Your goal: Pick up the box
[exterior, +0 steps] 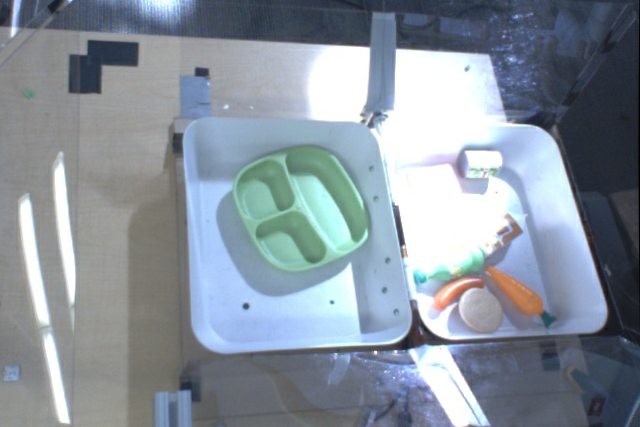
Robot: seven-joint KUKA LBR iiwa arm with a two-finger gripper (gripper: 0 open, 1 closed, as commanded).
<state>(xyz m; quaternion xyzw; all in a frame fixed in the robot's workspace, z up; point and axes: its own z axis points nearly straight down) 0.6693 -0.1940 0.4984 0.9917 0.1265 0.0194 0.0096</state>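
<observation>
The box [481,163] is small and white with a green and red print on its side. It lies in the right bin [570,215], near the far wall, apart from the other items. Strong glare washes out the bin floor to its left and in front of it.
At the right bin's near end lie an orange carrot [517,293], a round beige disc [481,311], a red sausage-shaped toy [456,291], a green item [457,266] and a brown piece [506,233]. The left bin [205,245] holds a green divided plate [300,207].
</observation>
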